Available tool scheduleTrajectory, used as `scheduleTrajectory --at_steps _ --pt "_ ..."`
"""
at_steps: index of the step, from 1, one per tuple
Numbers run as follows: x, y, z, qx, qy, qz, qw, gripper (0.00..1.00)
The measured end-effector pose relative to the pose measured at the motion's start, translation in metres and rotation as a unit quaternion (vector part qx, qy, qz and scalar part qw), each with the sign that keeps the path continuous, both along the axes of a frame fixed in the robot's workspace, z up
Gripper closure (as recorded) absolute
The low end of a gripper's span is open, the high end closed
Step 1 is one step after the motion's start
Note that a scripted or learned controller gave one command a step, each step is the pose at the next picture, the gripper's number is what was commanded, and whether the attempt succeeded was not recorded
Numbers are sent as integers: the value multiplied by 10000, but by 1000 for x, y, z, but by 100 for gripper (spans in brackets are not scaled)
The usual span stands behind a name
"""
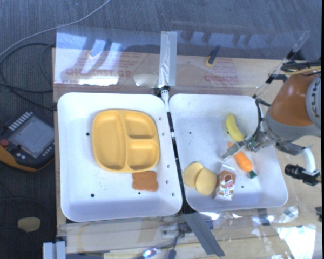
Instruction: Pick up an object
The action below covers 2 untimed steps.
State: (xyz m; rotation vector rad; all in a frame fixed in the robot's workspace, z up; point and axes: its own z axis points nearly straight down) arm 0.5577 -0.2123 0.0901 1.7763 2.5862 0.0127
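Right bin point(200, 120): far-left floor seems clear; banana point(234, 127), carrot point(243, 161) and carton point(225, 185) crowd its near right.

Bright light falls on my white bins point(65, 161). The clear plastic sheet point(97, 63) behind them shines with glare. Shadows are soft and small. Everything looks a little fuzzy.

Orange-edged teach pendant point(22, 142) on grey carpet point(21, 15) at left, thin white cable point(70, 24) across carpet up top, tan blob point(28, 224) btm left, silver strip point(168, 58) at back-centre of brown bench top point(243, 74).
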Motion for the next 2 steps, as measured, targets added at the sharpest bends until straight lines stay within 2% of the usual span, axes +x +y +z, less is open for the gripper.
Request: scheduleTrajectory --at_steps 1,2 --pt "2 -1 11 -20 -41 -4 10000 100" --pt "43 60 128 -26 36 -179 9998 100"
